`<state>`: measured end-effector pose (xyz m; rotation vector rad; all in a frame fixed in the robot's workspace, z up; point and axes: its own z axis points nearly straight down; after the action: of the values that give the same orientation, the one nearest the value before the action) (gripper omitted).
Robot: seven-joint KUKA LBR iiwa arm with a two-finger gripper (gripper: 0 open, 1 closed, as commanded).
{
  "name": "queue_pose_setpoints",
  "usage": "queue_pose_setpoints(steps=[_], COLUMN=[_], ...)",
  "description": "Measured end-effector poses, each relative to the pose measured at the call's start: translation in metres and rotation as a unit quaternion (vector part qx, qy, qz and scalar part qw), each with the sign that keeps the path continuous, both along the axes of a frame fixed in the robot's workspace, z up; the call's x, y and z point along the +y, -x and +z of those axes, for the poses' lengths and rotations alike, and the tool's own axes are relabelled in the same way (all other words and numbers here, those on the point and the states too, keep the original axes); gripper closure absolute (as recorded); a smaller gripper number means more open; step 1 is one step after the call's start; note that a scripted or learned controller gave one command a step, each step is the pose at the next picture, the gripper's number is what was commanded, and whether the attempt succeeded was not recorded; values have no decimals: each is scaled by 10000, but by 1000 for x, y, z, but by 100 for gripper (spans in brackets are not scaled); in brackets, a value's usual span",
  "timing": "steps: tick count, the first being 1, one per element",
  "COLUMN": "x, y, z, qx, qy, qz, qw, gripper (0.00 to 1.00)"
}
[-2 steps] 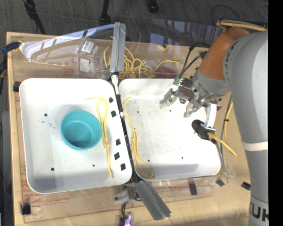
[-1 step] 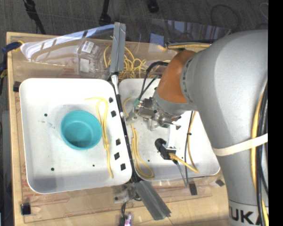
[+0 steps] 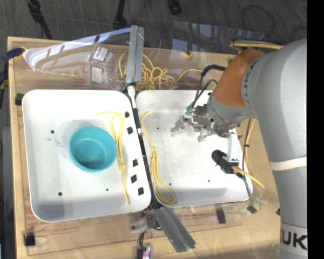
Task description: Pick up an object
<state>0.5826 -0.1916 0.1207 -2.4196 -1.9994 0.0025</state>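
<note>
The wooden tabletop (image 3: pixel 70 228) carried 2 shallow white bins side by side: the left bin (image 3: pixel 43 198) and the right bin (image 3: pixel 205 193), edges touching. Behind them lay a clear plastic sheet (image 3: pixel 70 55) and tangled yellow cords (image 3: pixel 151 77)

A teal bowl (image 3: pixel 93 148) sat upright, mouth up, in the left bin (image 3: pixel 38 193), near its middle. Its inside was bare. A yellow cord (image 3: pixel 119 139) lay just beside its right rim.

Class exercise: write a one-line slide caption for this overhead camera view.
Gripper open over the right bin, nothing between its fingers; teal bowl sits in the left bin.
</note>
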Motion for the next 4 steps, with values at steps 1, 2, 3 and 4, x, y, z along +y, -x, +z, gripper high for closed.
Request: queue_pose_setpoints(steps=[1, 2, 3, 4], x=[84, 88, 84, 52], y=[46, 46, 46, -10], z=[-26, -17, -16, -30], qx=[-57, -19, -23, 6], qy=[88, 38, 68, -1], qz=[561, 597, 579, 130], qw=[9984, 9982, 9983, 9999], gripper=[0, 100, 0, 0])
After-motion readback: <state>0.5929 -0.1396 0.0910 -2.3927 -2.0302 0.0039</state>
